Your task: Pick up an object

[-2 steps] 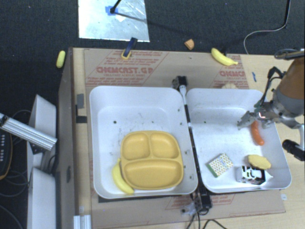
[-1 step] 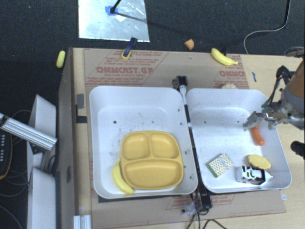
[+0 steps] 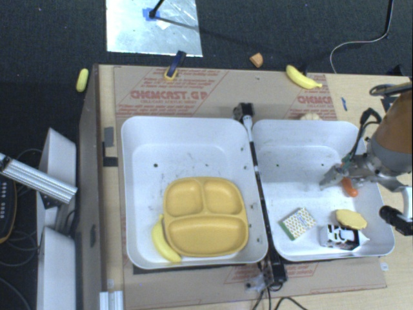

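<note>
My gripper (image 3: 340,178) hangs low over the right side of the right bin (image 3: 303,141), below the grey arm with its orange band (image 3: 393,131). A small orange object (image 3: 349,187) lies right at the gripper's tip; whether it is gripped I cannot tell. Nearer the front of the same bin are a green-and-white patterned box (image 3: 298,223), a flat yellow piece (image 3: 351,219) and a black-and-white item (image 3: 339,236) under it. In the left bin (image 3: 148,141) a yellow divided plate (image 3: 205,215) lies with a banana (image 3: 162,241) at its left edge.
On the cardboard behind the bins lie a second banana (image 3: 302,77), a small orange-brown piece (image 3: 257,60) and a blue-and-yellow tool (image 3: 173,66). A yellow item (image 3: 82,79) sits off the bench's left corner. Cables run at the arm's side.
</note>
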Robot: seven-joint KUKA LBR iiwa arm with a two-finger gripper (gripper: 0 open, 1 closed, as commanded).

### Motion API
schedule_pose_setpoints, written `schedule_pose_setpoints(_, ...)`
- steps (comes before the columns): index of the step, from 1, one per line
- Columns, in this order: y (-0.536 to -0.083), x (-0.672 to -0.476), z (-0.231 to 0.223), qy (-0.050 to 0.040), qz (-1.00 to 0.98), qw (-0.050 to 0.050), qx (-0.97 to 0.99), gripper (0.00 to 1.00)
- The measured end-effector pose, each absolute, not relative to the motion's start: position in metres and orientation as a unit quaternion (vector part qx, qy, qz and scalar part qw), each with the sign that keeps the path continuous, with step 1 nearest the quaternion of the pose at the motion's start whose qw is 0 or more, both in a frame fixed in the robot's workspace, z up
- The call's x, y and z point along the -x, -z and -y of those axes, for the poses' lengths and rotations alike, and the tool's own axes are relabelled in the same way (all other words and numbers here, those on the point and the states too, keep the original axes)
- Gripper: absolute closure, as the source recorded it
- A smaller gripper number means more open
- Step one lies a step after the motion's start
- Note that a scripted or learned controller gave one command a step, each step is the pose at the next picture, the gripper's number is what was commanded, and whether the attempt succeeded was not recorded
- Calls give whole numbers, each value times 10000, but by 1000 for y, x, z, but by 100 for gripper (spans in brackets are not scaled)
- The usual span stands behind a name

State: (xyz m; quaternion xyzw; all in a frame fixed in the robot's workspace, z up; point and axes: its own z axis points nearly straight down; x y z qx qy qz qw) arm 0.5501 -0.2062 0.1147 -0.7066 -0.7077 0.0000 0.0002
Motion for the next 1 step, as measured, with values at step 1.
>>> schedule_pose_setpoints(1,-126,-552,206,11,7082,-17,7061,100)
